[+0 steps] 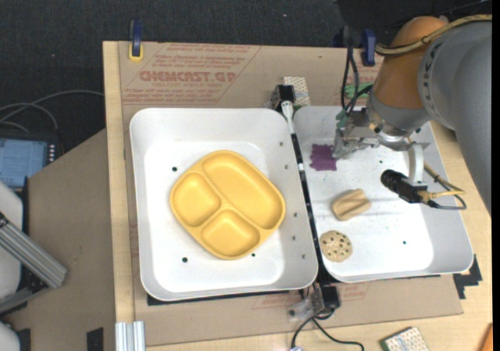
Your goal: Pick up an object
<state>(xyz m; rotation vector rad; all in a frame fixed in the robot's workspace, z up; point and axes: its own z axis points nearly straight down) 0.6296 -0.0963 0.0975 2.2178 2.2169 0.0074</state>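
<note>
Candidates for the pick all lie in the right-hand shallow white bin (437,259): a small flat purple piece (323,157) just beside the gripper (344,144), with a tan bread-like block (350,204) and a round speckled cookie (335,245) nearer the bin's front. All look light and rigid; the block's long sides offer the surest hold. The grey arm with its orange band (402,76) reaches down steeply over the bin's back left corner; whether the gripper is spread or closed I cannot tell.

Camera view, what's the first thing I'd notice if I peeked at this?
The big yellow divided plate lying in the left white bin stands out most. Next is the grey and orange robot arm, whose gripper hangs in the right bin beside a purple piece, with a tan block and cookie nearer.
</note>
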